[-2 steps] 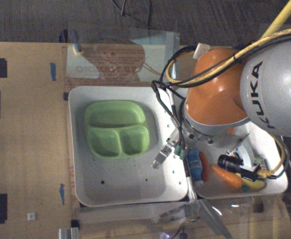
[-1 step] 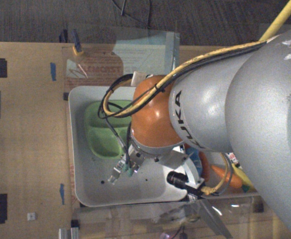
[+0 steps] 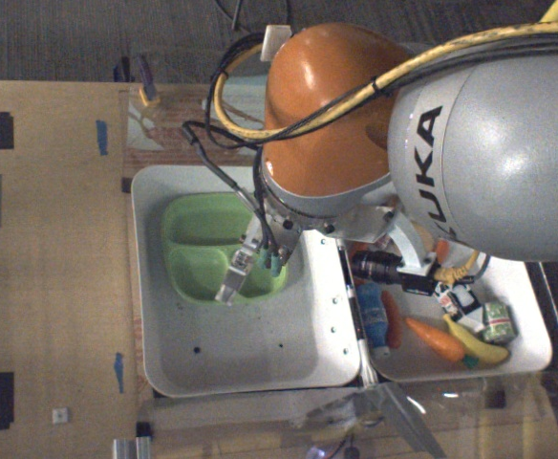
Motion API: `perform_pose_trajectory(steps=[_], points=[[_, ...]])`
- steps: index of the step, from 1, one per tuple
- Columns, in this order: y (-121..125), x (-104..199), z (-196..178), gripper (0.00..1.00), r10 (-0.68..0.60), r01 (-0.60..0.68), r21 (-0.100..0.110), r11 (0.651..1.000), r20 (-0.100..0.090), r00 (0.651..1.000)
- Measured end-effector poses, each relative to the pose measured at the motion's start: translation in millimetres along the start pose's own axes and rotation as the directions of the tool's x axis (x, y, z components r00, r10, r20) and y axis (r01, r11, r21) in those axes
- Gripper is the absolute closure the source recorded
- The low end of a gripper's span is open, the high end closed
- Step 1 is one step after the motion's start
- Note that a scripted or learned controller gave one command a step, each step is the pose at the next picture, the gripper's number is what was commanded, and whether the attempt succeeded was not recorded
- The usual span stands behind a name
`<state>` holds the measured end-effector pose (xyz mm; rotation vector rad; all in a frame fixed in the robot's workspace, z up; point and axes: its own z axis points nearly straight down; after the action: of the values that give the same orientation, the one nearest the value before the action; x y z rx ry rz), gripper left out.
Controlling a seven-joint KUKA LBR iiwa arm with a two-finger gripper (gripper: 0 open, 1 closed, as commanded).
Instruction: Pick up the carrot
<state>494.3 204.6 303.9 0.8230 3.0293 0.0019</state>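
While my grey bulk hangs across the bench, here is how the job stands, biggest thing first.

Arm: my grey body and orange band (image 3: 332, 113) swing in from the right and cover a good part of both bins.

Left bin (image 3: 260, 352): white and shallow, its near floor bare; I am working over this one, which is the wrong side for the carrot.

Right bin (image 3: 527, 352): white as well, holding the clutter, and the prize sits in here.

Green tray (image 3: 198, 247): a divided dish lying in the left bin, directly under my fingers.

Gripper (image 3: 246, 271): hovering over the tray's near edge, well apart from the right bin.

Carrot (image 3: 434, 339): orange, lying slantwise on the right bin's floor, touching or just beside the banana (image 3: 475, 344), with a blue-and-red item (image 3: 376, 318) on its other side.

Green carton (image 3: 498, 323): small, sitting just past the banana.

Fingers: nothing is between them; whether they are spread or pressed together I cannot tell.

Progress: nothing done yet, by my reckoning. The carrot is untouched, so the crossing, the descent, the pinch and the lift all remain.
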Motion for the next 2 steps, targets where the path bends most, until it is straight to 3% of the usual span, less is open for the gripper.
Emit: perform_pose_trajectory(steps=[1, 2], points=[[10.5, 23.3, 3.3, 0.0, -0.045, 0.045, 0.002, 0.999, -0.002, 0.999], [10.1, 23.0, 96.9, 0.0, -0.52, 0.52, -0.001, 0.854, -0.001, 0.854]])
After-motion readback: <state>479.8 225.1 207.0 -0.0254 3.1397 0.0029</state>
